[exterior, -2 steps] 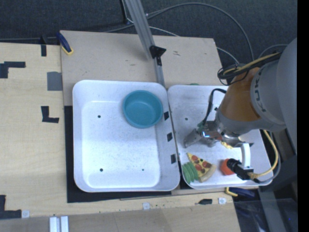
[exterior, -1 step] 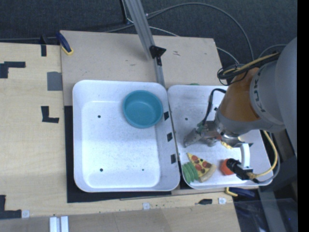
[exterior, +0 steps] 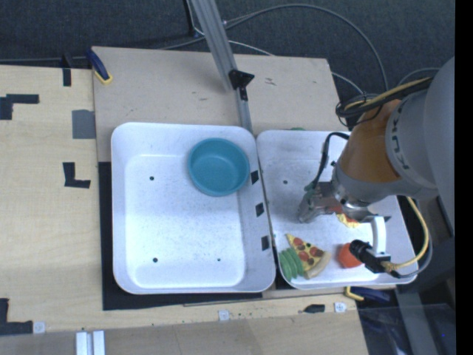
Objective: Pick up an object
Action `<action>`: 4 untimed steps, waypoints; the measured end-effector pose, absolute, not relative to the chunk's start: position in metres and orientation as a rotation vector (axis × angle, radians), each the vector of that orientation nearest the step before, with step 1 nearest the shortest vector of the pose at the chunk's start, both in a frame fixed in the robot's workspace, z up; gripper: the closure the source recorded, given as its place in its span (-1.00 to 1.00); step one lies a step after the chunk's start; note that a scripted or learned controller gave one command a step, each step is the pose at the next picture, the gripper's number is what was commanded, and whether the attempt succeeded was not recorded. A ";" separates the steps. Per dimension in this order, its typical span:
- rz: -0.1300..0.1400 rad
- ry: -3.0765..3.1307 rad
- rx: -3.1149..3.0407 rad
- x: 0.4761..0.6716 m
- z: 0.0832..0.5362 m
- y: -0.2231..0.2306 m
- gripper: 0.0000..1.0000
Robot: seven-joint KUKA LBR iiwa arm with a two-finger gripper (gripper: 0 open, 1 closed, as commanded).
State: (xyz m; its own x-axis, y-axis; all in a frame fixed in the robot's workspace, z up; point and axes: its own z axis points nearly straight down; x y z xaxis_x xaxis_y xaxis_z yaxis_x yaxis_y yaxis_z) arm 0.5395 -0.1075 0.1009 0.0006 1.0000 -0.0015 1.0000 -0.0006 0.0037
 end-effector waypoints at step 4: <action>0.000 2.228 2.217 0.540 0.240 -0.060 1.00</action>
State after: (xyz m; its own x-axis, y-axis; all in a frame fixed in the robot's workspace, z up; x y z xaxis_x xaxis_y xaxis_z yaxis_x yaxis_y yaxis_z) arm 0.5398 -0.0597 0.2404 -0.0050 1.0000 0.0011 1.0000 0.0050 -0.0012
